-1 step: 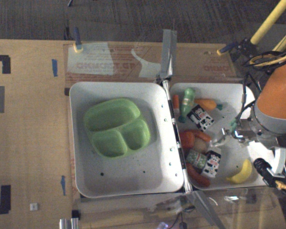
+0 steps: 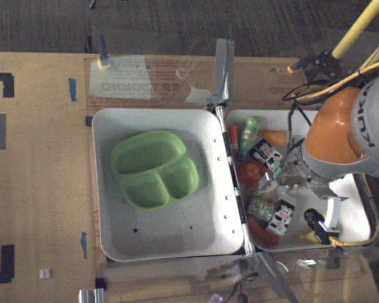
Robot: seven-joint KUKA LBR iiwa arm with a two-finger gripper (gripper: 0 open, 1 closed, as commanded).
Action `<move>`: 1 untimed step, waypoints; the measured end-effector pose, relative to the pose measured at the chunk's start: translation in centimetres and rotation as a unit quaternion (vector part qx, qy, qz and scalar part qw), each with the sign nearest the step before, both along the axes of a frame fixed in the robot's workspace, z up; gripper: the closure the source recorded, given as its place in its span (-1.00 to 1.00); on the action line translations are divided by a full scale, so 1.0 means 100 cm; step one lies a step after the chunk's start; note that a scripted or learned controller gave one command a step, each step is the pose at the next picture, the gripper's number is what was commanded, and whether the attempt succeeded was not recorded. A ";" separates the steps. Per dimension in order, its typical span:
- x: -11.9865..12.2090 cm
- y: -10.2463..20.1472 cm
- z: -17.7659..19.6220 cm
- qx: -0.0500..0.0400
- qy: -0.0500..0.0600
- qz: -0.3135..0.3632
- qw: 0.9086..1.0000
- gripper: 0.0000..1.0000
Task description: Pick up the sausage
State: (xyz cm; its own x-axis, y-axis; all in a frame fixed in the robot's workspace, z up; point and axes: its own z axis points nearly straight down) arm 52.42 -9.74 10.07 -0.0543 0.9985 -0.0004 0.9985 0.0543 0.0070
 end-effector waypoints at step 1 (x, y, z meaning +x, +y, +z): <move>0.075 -0.013 -0.008 0.001 0.001 0.085 0.996 -1.00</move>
